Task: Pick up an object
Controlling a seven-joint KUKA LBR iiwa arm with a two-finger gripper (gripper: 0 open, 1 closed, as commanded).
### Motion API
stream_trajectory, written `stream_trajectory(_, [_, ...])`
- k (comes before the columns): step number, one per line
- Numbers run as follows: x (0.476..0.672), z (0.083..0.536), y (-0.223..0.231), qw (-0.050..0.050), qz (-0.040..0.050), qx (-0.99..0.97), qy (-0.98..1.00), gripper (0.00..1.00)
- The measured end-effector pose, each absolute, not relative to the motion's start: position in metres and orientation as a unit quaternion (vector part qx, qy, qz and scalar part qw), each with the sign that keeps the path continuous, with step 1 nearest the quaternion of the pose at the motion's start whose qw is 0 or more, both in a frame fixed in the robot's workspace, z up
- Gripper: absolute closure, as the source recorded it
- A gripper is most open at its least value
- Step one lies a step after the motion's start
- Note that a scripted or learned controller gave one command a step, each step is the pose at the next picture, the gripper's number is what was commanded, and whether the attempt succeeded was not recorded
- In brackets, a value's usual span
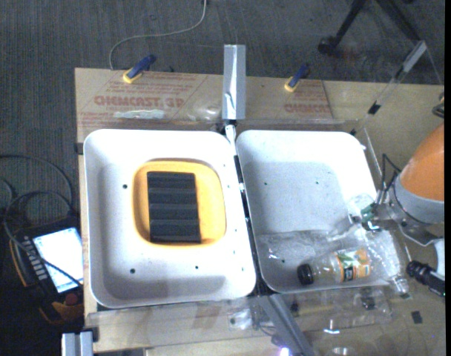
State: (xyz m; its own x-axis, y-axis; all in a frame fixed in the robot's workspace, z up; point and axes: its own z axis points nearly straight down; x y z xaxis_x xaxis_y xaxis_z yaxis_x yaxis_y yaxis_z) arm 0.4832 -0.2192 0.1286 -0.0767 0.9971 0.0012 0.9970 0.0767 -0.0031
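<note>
While the bottle (335, 266) lies in the right bin (300, 169), hand (368, 217) just above-right — grip unclear.

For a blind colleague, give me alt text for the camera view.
Two white bins side by side: the left bin holds a yellow tray, the right bin a bottle lying near its front. The arm enters at right.

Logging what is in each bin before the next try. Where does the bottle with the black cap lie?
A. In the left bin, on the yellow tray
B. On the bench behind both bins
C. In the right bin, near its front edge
C: the bottle lies on its side in the right bin, near the front edge, its black cap pointing toward the left bin.
</note>
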Motion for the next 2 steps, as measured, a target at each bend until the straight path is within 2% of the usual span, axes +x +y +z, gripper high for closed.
stream_trajectory(1, [0.491,0.096,-0.189,-0.014,-0.0044,-0.715,-0.699,0.0])
stream_trajectory(2, [0.498,0.092,-0.141,-0.011,-0.005,-0.827,-0.562,0.0])
